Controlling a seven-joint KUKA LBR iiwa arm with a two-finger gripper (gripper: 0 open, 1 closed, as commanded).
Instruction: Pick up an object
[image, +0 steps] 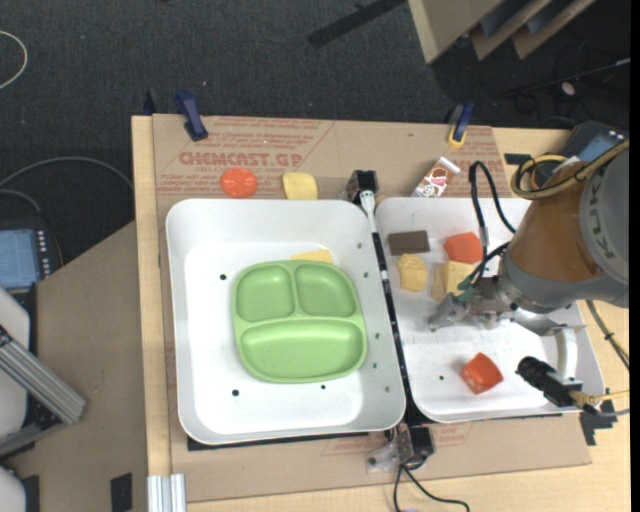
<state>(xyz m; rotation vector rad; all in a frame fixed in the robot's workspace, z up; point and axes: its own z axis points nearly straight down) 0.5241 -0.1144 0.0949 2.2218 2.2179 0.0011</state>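
Observation:
The right bin holds several small objects. At its back lie a brown block, a yellow block, a red-orange block and a pale yellow piece. Another red-orange piece sits alone near the front. My gripper is low over the middle of this bin, just in front of the pale yellow piece and close to it. The grey and orange wrist rises behind it to the right. Nothing is visibly held.
The left bin carries a green divided plate with a yellow piece behind it. On the cardboard beyond the bins lie an orange disc, a yellow chunk and a small packet. Cables loop by the arm.

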